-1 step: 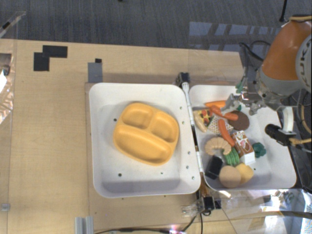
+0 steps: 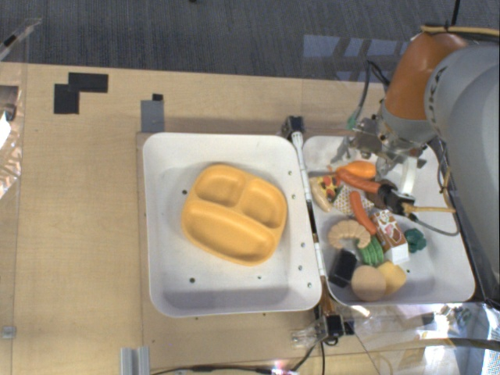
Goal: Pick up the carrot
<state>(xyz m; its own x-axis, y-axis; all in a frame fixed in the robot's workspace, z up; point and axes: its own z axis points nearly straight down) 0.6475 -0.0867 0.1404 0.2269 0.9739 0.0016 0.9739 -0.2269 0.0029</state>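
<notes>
A carrot lies in the right-hand white bin, near its upper left part. It is a smooth, glossy orange toy with a plump rounded body that narrows toward the left, lying roughly sideways on top of other play food.

The tool hangs over the same bin, at the end of a grey arm with an orange band above the wrist. Its metal parts sit just above and to the right of the carrot, very close to its thick end. Whether the tool is spread or closed, and whether it has any grip on the carrot, cannot be told from this view.

Below the carrot the bin holds a crowded heap: a long reddish sausage shape, a pale curled shrimp-like piece, a green ridged item, a round tan potato shape, a yellow lemon-like piece and a small black block.

The left-hand white bin, shallow with rounded corners, holds a yellow plastic divided plate with three smooth compartments, lying slightly turned in the middle.

Both bins rest side by side on a light wooden table. Beyond the table is dark grey ribbed carpet.
</notes>
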